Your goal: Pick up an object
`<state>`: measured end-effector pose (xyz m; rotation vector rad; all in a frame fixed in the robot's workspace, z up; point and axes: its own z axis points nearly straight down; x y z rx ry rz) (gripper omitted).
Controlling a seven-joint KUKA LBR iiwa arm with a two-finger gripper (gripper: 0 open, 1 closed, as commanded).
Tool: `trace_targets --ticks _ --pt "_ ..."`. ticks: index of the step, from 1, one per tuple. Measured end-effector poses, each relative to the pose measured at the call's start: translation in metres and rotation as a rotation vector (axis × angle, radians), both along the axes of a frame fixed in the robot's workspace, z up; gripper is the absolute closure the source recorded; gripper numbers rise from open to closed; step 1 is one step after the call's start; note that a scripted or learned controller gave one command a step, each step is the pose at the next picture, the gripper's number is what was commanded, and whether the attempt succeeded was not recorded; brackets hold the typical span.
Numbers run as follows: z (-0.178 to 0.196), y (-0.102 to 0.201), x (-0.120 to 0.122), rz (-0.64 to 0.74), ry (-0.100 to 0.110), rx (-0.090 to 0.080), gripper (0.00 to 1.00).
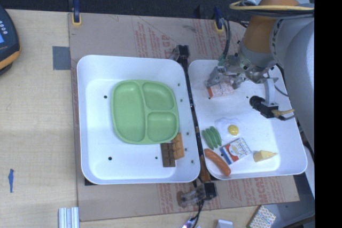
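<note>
You see the grey arm [267,29] reach in from the right over the far end of the right bin [280,133]; the left bin [85,115] sits beside it, their rims nearly touching. In the left bin a green divided plate [144,111] lies near the middle; a brown ridged block [172,150] lies against the plate's near right corner. The gripper [224,76] sits low in the right bin's far left corner, and you cannot tell whether it is open or closed. A small red-and-white packet [222,91] lies directly at its near side, and contact is unclear. The rest lies well apart, at the near end of the right bin: an orange sausage [217,162] at the left wall; a white carton [236,149] beside it; green pods [211,137]; a fried egg [231,127]; a pale yellow wedge [264,156] to the right.
</note>
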<state>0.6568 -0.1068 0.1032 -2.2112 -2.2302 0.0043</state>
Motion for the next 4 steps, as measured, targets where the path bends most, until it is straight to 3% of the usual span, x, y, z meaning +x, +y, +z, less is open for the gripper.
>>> trace_targets --ticks 1,2,3,4 --pt "0.093 0.059 -0.069 -0.001 0.000 0.005 1.00" --pt "0.089 0.056 -0.067 -0.004 0.002 0.002 0.00" --pt "-0.016 0.010 -0.042 -0.006 0.010 -0.001 0.00" --pt "-0.011 -0.003 0.001 -0.002 -0.004 0.000 0.00"
